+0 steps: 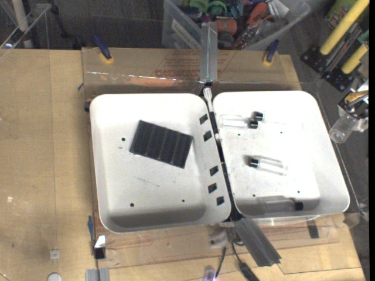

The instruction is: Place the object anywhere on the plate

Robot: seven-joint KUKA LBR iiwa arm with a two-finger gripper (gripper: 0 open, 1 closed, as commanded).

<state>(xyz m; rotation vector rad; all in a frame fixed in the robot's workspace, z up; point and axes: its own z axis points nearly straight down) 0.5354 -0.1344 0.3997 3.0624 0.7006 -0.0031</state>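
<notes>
I judge the clear black-capped tube (266,164) light, stiff and slippery (it may roll), best pinched across mid-barrel; the gripper's state I cannot tell.

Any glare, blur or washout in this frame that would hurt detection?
Camera view: the two white bins look overexposed, with little wall shading; the clear tubes with black caps nearly vanish against the right bin; the dark ribbed rectangular plate has strong contrast; a reflective streak runs across the clear sheet behind the bins; overall the image is slightly soft, and the background toy tub is softer still.
</notes>
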